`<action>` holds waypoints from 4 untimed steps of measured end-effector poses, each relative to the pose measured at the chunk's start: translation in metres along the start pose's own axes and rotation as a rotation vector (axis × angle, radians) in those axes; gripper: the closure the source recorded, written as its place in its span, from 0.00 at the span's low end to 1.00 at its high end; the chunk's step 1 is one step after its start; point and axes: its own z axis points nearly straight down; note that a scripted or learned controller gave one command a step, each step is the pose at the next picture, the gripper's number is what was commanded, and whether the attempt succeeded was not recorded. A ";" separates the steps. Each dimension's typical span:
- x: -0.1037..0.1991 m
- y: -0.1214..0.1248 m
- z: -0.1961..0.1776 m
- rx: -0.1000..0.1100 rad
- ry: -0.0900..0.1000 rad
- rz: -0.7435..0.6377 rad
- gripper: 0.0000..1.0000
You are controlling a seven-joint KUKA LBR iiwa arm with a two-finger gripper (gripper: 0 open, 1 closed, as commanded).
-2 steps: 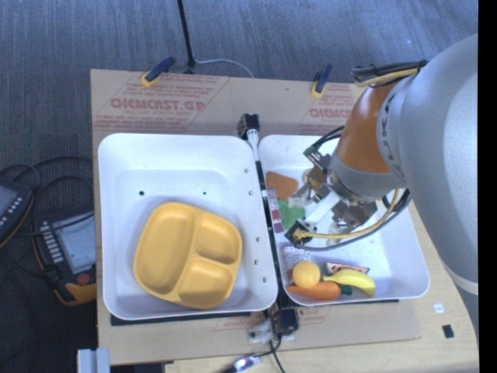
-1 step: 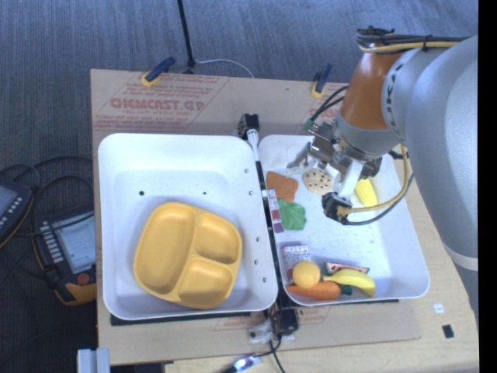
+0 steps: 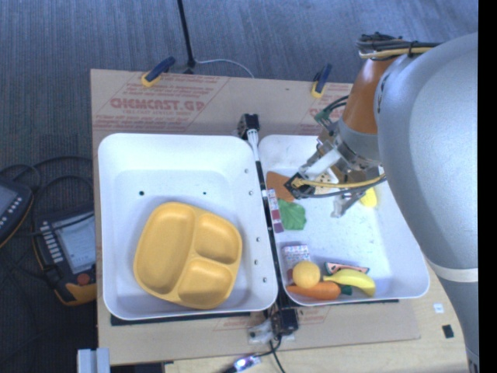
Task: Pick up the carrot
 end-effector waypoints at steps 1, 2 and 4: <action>-0.022 -0.070 0.000 0.004 -0.001 -0.035 0.00; -0.023 -0.016 0.000 0.000 0.000 0.203 0.00; 0.019 -0.013 0.000 0.003 0.002 0.050 0.00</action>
